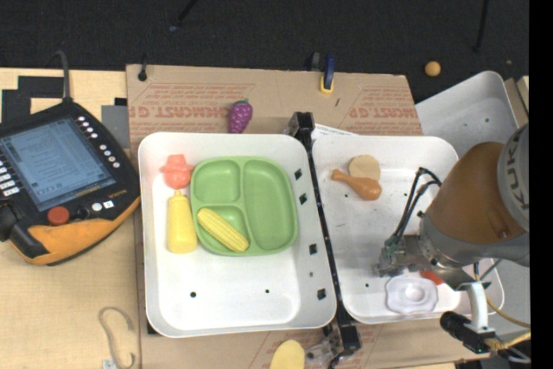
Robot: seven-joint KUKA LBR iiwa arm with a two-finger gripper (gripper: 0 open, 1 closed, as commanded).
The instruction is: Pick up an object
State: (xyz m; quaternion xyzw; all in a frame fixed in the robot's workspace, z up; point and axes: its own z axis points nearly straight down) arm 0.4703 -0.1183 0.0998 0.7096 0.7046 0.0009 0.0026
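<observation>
My gripper (394, 258) hangs low in the right bin (346, 272), under the grey and orange arm that comes in from the right. Just below and to the right of it lies a white rounded object (409, 295), with a small red-orange piece (430, 276) at its top edge. A tan toy drumstick (361, 177) lies at the back of the same bin, well away from the gripper. The arm's body hides the bin's right side.
In the left bin (225, 298) stand a green divided plate (246, 203) with a corn cob (223, 229), a yellow bottle (180, 223) and a pink-orange toy (176, 172). Purple grapes (239, 116) lie behind the bins. A teach pendant (60, 177) rests at the left.
</observation>
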